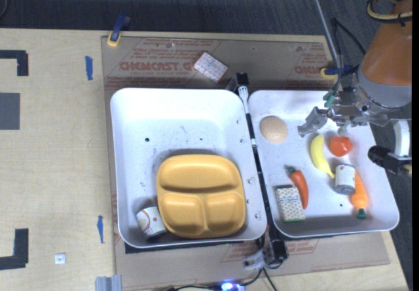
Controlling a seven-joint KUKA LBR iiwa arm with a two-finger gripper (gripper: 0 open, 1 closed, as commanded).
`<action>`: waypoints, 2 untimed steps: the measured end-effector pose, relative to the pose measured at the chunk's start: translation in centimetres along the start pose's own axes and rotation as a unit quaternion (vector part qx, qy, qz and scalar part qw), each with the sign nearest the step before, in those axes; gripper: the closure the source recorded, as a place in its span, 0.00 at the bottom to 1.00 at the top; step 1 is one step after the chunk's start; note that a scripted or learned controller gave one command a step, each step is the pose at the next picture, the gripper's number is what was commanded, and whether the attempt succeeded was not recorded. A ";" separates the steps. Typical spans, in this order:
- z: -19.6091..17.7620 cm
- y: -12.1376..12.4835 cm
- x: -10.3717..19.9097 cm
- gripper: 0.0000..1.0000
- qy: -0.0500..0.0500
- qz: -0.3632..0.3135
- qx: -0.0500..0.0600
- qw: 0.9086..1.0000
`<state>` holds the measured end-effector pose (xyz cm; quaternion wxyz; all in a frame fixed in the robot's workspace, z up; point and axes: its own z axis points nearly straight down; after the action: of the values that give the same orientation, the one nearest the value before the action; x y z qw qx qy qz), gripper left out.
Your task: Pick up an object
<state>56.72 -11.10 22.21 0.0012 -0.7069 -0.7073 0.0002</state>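
The right bin [386,218] holds several small items: a tan round bun [273,129], a yellow banana [320,155], an orange-red tomato [340,146], a small can [344,178], an orange carrot [359,195], a red-orange pepper [299,185] and a green box [289,203]. My gripper [327,121] hangs over the back of this bin, just above the banana's upper end and the tomato. Nothing visibly hangs from it.
The left bin [131,113] carries a large yellow divided tray [200,195] and a small patterned cup [149,221] at its front left corner. A paper card [210,67] lies on the cardboard behind the bins. A cable [321,8] runs up from the arm.
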 end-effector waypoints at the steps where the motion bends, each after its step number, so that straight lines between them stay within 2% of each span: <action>1: 10.0 -2.7 -1.3 0.00 0.000 0.001 0.000 1.000; 2: 13.6 -6.6 1.6 0.00 -0.001 0.001 -0.003 1.000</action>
<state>50.10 -9.51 8.61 -0.0015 -0.7073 -0.7069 -0.0015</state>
